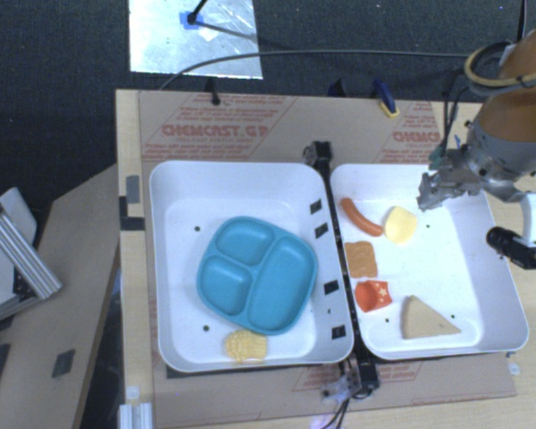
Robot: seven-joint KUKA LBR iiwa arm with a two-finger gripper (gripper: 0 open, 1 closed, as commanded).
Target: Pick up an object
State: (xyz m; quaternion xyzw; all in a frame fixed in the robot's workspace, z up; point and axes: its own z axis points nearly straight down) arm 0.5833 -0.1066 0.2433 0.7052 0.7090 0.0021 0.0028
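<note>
Grey with an orange band, reaches in over the right bin (482,284) and hangs with the gripper (433,192) just beside the yellow round piece (400,225), on the upper right side of it. Cannot tell how wide the gripper is set, since that part is dark and blurred. Shows nothing held in it.

Almost touching the yellow round piece on the left: an orange sausage (362,217). Below and left of the yellow round piece: a brown-orange square slice (361,259), and further down a red chunk (372,294). Well below the yellow round piece, a little to the right: a pale wedge (426,320). Far to the left of the yellow round piece, in the left bin (174,239): a blue divided plate (255,275) and, down and left of it, a yellow corn-like lump (246,346).

Seems to be the approach step, with no grasp made yet. Probably aims at the yellow round piece, being the nearest thing, though any object would satisfy the task.

Calls next for a small shift down and left, to bring the gripper centred over the yellow round piece, then a straight descent and a closing around it. Needs care with the orange sausage so near on the left, and with the rounded shape, likely to slip or roll away under an off-centre squeeze.
</note>
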